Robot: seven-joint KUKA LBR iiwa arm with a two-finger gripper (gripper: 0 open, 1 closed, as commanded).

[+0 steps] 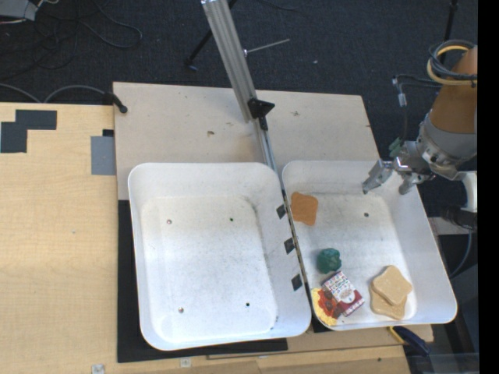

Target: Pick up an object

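The right bin (425,248) holds an orange-brown square piece (304,207) near its upper left. Lower down lie a dark green lump (329,259), a small red and white packet (341,294) at the front edge, and a tan bread-shaped piece (391,291) at the front right. My gripper (393,180) hangs over the bin's far right corner, apart from all the objects. Its two fingers are spread open with nothing between them.
The left bin (148,209) stands beside the right one, with a row of black clips (286,244) along the shared wall. A slanted metal rail (234,61) rises behind the bins. The bench's wooden board (54,232) stretches to the left.
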